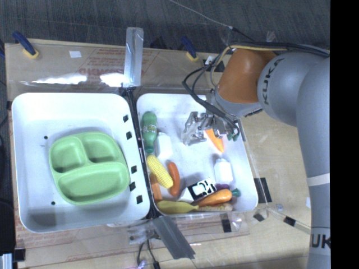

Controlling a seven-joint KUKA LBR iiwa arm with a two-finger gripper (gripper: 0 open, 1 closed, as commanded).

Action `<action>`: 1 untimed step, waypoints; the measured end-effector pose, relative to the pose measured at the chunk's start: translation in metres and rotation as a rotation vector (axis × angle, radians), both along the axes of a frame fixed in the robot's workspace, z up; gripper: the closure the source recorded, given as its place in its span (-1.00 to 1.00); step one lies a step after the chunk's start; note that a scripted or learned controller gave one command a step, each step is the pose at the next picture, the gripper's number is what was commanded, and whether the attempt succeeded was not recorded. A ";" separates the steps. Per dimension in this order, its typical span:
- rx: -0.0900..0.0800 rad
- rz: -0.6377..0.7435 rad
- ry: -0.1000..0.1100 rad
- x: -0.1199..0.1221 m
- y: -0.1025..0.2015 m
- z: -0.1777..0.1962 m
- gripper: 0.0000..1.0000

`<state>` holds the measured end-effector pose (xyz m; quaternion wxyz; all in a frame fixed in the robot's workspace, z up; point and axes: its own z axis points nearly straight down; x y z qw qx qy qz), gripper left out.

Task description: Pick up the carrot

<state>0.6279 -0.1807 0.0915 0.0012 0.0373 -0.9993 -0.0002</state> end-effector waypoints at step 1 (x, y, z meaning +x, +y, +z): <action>-0.002 -0.109 -0.008 -0.004 -0.028 0.038 1.00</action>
